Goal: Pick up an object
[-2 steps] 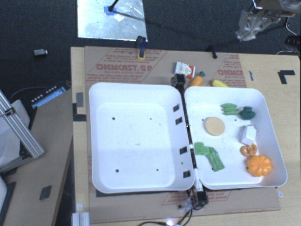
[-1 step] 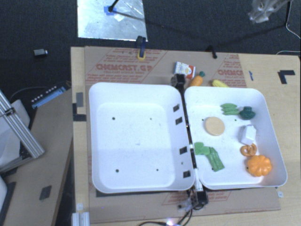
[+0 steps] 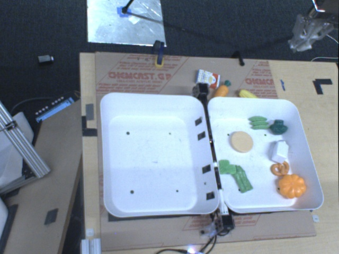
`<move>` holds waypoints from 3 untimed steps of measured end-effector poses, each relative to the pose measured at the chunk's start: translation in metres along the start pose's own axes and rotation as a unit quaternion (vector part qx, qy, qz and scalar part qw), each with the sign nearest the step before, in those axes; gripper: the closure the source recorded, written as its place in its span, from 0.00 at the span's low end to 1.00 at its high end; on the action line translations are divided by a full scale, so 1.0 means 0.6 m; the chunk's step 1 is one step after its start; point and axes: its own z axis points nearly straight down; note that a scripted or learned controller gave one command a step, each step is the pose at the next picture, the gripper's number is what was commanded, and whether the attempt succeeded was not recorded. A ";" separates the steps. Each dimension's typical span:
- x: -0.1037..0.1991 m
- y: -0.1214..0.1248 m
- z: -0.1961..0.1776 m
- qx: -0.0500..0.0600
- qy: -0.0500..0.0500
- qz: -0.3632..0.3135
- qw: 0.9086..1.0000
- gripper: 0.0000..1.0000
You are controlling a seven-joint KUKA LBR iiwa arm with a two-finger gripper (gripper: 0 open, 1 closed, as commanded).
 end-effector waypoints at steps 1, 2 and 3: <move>-0.021 0.090 -0.009 -0.004 -0.001 0.000 1.000 1.00; -0.022 0.104 -0.005 -0.003 -0.001 -0.001 1.000 1.00; -0.029 -0.061 0.001 0.002 0.000 0.000 1.000 1.00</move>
